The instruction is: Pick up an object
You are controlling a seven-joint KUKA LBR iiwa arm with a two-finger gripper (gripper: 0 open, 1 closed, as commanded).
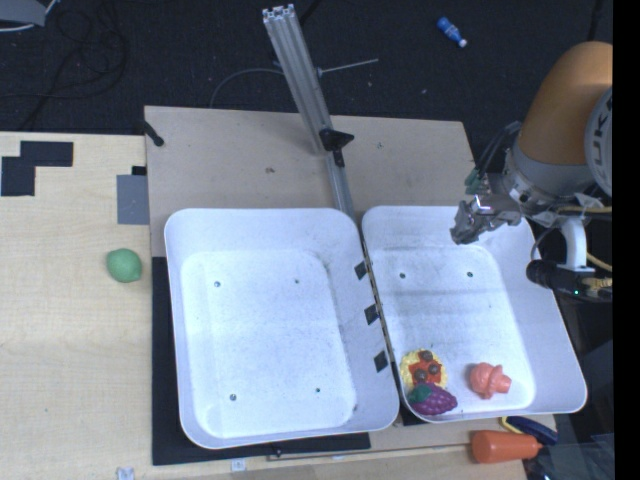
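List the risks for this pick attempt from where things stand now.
1. The gripper hangs over the right bin's far rim, while the pink toy and the yellow and purple toys lie at the near edge, so a straight descent would likely close on nothing.
2. The yellow and purple toys touch each other against the bin wall, so the grasp may slip or catch both.

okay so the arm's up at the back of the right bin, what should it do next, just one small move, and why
Probably travel toward the near end of the right bin. The gripper sits over that bin's far edge, while the pink toy and the yellow and purple toy lie at the near end, well apart from it.
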